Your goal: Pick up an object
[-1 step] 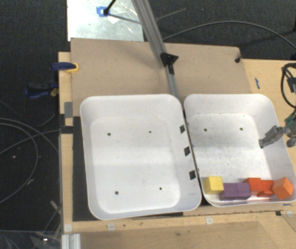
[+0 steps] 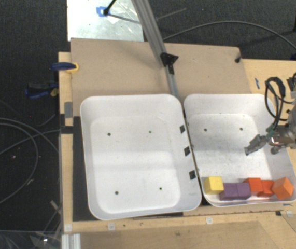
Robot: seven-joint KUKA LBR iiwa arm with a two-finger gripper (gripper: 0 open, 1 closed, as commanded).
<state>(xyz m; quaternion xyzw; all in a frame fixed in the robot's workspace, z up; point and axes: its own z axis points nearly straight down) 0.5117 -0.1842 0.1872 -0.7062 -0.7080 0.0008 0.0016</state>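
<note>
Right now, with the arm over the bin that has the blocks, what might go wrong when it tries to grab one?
1. The blocks are packed in a row against the right bin's near wall: yellow, purple, red, orange. Fingers may not fit between neighbours, or may catch two.
2. The wall could block a finger on that side.
3. The gripper sits above the row, away from it, so a straight drop would likely close on nothing.

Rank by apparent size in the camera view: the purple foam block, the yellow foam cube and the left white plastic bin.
1. Left white plastic bin, by far the largest.
2. Purple foam block.
3. Yellow foam cube, only slightly smaller than the purple block.
</note>
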